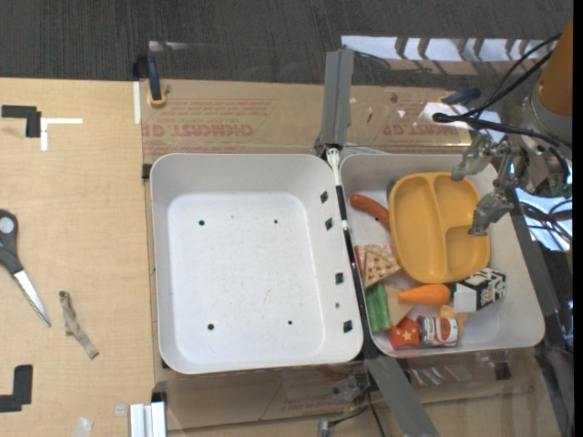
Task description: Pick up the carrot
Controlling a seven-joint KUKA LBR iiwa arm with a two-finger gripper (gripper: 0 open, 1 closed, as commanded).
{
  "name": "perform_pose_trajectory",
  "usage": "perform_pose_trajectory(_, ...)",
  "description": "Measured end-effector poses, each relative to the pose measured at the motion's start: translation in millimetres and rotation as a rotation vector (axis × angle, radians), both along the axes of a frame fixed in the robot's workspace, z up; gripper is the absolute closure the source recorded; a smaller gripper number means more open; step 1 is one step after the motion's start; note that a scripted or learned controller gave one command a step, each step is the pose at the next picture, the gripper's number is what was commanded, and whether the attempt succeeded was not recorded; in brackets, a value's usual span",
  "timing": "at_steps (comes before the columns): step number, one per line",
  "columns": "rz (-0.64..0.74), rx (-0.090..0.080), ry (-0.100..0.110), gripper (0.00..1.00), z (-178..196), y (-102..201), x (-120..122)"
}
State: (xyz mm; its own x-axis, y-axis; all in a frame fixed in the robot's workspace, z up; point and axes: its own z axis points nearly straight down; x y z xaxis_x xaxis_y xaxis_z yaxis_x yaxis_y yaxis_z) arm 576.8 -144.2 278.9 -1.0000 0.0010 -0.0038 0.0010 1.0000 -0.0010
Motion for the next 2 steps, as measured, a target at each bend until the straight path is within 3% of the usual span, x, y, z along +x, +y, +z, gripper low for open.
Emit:
perform_pose_trajectory(1, -0.021, 0.001, 0.001, 0.0, -147.9, 9.3, 25.2)
perform_pose_trajectory(2, -0.129, -0.002, -0.019, 0.0, -174.6, 29.4, 1.8)
